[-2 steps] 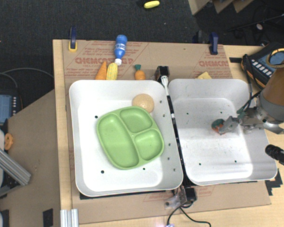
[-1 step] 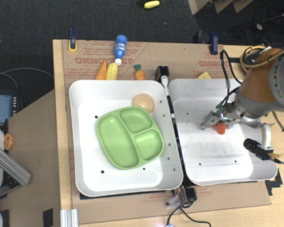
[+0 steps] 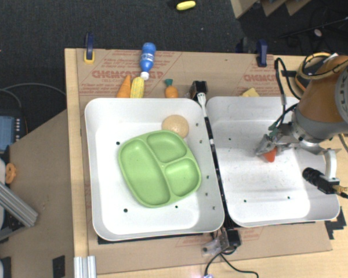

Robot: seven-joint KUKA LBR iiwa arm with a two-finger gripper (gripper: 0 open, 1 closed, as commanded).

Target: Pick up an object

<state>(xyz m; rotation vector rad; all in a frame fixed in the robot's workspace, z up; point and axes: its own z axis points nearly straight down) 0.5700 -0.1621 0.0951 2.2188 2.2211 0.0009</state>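
Observation:
My gripper (image 3: 268,147) is down inside the right bin (image 3: 243,184), over its upper right part. A small orange-red object (image 3: 271,156) lies on the bin floor right at the gripper's tip, partly covered by it. Whether the object is held cannot be seen. In the left bin (image 3: 104,184) a green divided plate (image 3: 159,167) fills the middle, and a round beige object (image 3: 176,124) rests just beyond the plate's far edge. The grey arm with its orange band (image 3: 322,94) reaches in over the right bin's far right corner.
Behind the bins on the bench lie a blue-capped bottle (image 3: 147,58), a corn cob (image 3: 137,87), an orange carrot (image 3: 124,87), a small carrot toy (image 3: 170,89), a black item (image 3: 198,88) and a yellow piece (image 3: 250,92). Cables (image 3: 281,77) hang near the arm.

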